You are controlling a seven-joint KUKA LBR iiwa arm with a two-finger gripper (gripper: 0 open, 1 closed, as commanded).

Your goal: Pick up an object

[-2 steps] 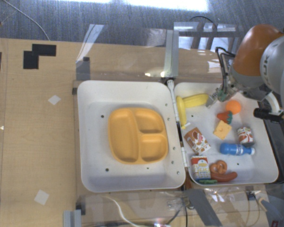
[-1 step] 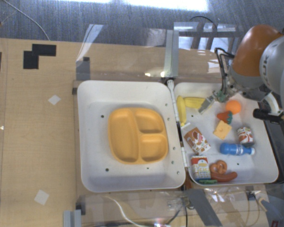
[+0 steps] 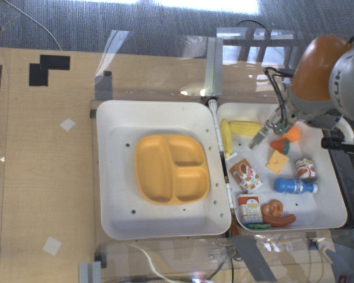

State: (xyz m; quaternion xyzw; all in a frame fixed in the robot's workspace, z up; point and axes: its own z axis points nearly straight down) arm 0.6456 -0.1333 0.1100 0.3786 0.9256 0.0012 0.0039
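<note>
Over the left bin (image 3: 112, 158) sits a yellow divided tray (image 3: 171, 168), untouched. Across in the right bin (image 3: 336, 208), near its back edge, the claw (image 3: 272, 130) hangs just beside an orange carrot toy (image 3: 286, 139) whose long axis slants toward that bin's back right corner. Nothing lifted yet; can't tell if the claw's open or closed.

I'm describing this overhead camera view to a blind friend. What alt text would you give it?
A grey and orange robot arm reaches from the right, its gripper low over the right white bin of toy food: a banana, corn, cheese wedge, blue bottle and small packets. The left white bin holds a yellow divided tray.
</note>
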